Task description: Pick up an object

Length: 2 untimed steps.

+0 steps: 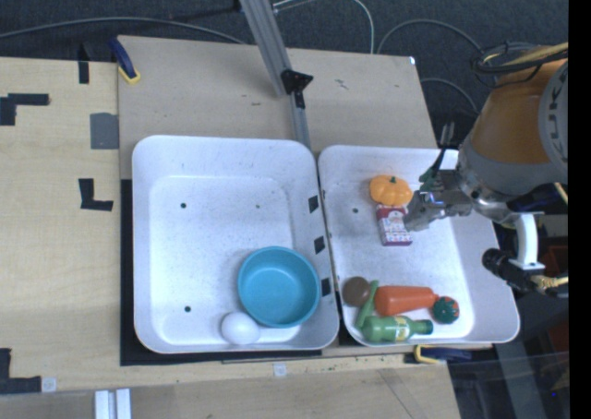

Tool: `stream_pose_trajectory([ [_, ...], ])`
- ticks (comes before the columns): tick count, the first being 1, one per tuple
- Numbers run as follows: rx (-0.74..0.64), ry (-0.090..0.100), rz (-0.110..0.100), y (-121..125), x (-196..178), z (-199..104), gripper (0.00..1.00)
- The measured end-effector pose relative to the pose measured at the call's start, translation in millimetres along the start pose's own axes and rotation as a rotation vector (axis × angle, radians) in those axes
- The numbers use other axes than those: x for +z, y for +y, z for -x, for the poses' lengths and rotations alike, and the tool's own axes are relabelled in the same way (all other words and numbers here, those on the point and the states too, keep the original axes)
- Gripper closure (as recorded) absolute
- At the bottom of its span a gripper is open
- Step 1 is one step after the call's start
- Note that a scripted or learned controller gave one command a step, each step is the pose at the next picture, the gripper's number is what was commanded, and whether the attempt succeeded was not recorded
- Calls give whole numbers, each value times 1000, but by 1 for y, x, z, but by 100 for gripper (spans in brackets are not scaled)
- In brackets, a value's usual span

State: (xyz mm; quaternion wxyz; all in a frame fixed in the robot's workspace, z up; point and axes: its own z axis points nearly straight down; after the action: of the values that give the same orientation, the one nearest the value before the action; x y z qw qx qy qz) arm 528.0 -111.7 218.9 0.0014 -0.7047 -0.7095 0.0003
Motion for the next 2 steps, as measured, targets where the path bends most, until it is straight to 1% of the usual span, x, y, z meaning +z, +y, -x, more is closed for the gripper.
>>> stream_pose_trajectory([
  [1, -2, 1, 2, 18, -7, -60, 100],
  [2, -2, 1, 1, 35, -3, -123, 100],
])
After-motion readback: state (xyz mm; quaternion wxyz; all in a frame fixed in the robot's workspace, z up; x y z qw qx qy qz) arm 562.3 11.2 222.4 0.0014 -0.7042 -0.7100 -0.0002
